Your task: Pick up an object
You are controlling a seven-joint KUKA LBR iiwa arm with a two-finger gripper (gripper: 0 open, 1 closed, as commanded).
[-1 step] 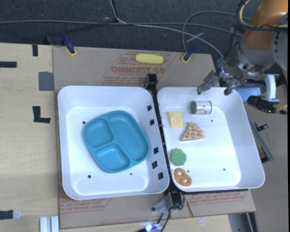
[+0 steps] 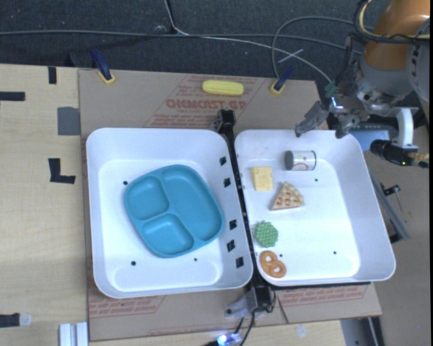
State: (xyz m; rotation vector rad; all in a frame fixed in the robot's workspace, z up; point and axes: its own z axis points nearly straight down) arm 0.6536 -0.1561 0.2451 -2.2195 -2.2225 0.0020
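The right bin (image 2: 350, 225) holds a small grey can (image 2: 300, 160) lying on its side, a yellow cheese block (image 2: 262, 179), a pizza slice (image 2: 286, 197), a green round piece (image 2: 266, 233) and a pretzel (image 2: 273, 264). My gripper (image 2: 324, 128) hangs over the bin's far rim, up and to the right of the can. Its two fingers are spread open with nothing between them.
The left bin (image 2: 108, 193) holds a blue divided plate (image 2: 175, 210). A yellow banana-like toy (image 2: 222, 87) lies on the cardboard behind the bins. Blue clamps (image 2: 101, 68) pin the cardboard's far edge. Cables loop above the arm at the upper right.
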